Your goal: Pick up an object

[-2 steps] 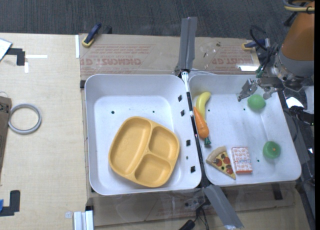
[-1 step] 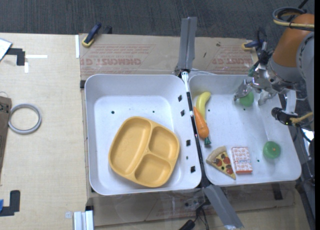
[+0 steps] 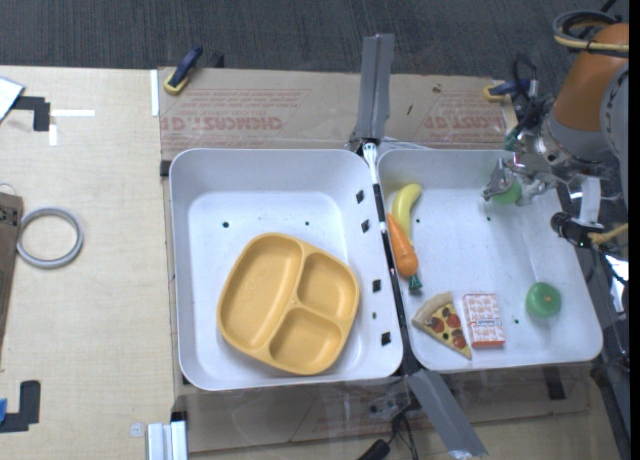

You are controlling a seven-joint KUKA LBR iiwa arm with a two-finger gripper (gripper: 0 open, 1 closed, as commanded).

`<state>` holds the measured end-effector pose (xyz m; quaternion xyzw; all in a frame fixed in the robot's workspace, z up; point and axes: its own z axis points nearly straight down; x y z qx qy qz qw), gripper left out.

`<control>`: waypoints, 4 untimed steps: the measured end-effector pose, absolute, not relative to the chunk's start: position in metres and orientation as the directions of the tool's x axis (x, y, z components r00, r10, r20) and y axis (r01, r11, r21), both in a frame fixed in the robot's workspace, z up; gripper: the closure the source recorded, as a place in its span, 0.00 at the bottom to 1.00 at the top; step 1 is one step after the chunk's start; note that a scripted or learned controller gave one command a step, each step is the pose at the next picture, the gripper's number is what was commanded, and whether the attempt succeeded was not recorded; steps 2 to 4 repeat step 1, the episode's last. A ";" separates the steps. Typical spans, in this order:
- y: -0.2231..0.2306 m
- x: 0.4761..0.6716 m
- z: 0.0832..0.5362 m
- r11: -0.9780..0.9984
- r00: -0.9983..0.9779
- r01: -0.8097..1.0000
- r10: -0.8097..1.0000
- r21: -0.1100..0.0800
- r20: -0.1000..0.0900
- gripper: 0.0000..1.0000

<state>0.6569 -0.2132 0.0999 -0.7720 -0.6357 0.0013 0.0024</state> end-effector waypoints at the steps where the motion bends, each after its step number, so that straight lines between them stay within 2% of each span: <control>1: -0.133 0.626 0.201 -0.311 0.311 0.950 0.950 -0.004 -0.002 1.00; 4: -0.133 0.626 0.201 -0.311 0.311 0.950 0.950 -0.004 -0.002 1.00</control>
